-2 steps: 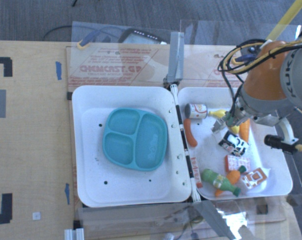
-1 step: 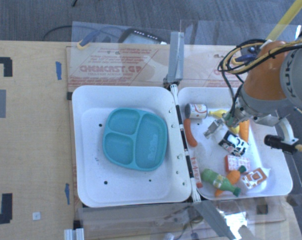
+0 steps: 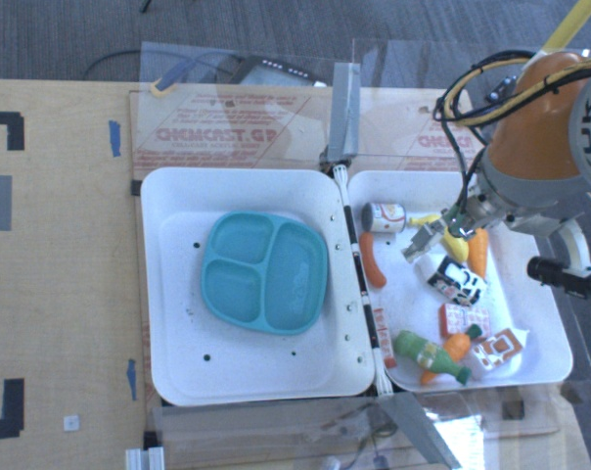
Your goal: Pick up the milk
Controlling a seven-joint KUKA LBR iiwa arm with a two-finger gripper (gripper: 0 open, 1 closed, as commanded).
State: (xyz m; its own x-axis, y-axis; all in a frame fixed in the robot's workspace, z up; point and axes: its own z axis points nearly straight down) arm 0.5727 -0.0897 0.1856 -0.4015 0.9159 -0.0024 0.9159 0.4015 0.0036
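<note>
The milk (image 3: 457,282) is a small carton with a black-and-white cow pattern, lying in the middle of the right bin (image 3: 540,360). My gripper (image 3: 434,240) hangs over the upper middle of that bin, just above and to the left of the carton. It sits among a yellow banana-like piece (image 3: 455,247) and an orange carrot (image 3: 479,253). From this angle I see nothing of the milk inside the gripper.
A small can (image 3: 386,216) and a red sausage (image 3: 374,260) lie on the right bin's left side. A green bottle (image 3: 428,352), a small orange (image 3: 457,344) and two red-and-white boxes (image 3: 498,349) crowd its front. The left bin (image 3: 168,262) holds a teal divided plate (image 3: 266,272).
</note>
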